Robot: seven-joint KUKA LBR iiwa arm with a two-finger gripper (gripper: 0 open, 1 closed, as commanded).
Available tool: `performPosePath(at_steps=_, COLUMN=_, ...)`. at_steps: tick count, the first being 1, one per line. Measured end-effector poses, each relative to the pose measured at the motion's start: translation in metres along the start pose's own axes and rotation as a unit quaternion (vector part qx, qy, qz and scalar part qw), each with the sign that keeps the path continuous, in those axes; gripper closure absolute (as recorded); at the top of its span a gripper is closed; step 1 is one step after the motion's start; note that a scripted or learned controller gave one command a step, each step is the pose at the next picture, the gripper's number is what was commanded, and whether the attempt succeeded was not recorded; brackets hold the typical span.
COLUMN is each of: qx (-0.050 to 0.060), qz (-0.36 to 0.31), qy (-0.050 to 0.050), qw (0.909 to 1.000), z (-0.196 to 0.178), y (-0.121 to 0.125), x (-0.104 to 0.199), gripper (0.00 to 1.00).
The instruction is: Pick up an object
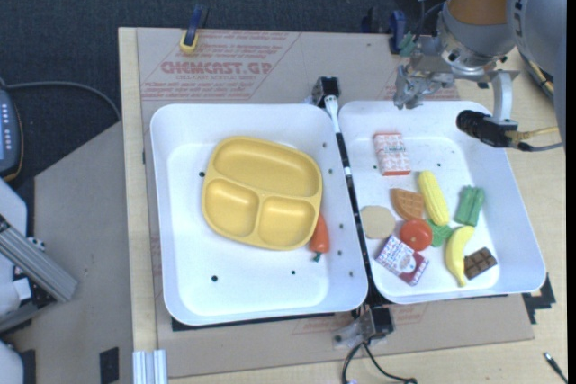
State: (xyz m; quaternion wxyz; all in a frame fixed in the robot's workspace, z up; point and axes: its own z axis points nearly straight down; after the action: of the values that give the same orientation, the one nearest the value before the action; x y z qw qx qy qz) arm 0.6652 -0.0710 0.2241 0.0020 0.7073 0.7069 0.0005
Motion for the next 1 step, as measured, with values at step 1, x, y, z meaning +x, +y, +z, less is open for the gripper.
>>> performPosePath(at_steps=1, qx=0.003, qz=-0.001, qy=0.001, qw=1.0, z=0.009, y=-0.0118, x=0.0075, gripper=1.0)
